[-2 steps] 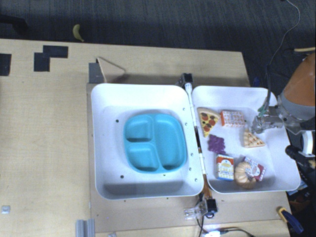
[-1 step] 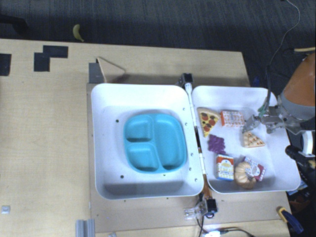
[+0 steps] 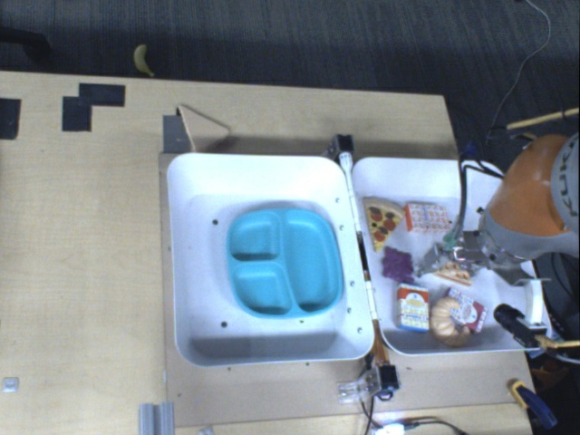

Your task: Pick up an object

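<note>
Reaching from the right, the gripper (image 3: 441, 259) hung low inside the right bin (image 3: 426, 344), close above crowded toys: pizza slice (image 3: 381, 222), purple piece (image 3: 396, 264), small carton (image 3: 413, 307). Finger spread could not be told. Such crowding risked nudging neighbours or closing on nothing.

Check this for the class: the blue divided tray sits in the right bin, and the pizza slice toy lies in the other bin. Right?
Not quite. The camera view shows the blue divided tray in the left bin, not the right; the pizza slice toy lies in the other bin.
</note>
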Available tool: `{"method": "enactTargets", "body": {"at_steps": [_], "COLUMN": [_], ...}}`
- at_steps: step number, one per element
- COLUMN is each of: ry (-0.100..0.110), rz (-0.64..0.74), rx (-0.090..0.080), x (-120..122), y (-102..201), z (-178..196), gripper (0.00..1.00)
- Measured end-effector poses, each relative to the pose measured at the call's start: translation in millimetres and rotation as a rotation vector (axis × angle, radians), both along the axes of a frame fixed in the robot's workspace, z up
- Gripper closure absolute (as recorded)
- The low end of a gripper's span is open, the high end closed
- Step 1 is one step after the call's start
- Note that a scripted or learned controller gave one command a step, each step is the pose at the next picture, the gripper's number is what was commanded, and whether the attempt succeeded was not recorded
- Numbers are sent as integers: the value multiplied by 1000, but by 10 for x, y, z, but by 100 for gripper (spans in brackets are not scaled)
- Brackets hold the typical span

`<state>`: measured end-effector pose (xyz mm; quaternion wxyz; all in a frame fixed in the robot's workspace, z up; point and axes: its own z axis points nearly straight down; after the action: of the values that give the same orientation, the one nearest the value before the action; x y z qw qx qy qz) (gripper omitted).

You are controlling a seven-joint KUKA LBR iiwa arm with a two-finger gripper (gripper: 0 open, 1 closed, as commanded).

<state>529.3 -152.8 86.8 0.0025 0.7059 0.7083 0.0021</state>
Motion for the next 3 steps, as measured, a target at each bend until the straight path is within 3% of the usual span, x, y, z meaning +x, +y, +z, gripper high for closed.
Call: {"method": "enactTargets", "body": {"at_steps": [1,2,3], "ry": [-7,-7,-10], "rz": [0,0,2], "rx": [-2,-2,-2], "x": [23,23,38], "y": [-5,-4,2], "z": [119,118,225], "gripper": [100,0,100]}}
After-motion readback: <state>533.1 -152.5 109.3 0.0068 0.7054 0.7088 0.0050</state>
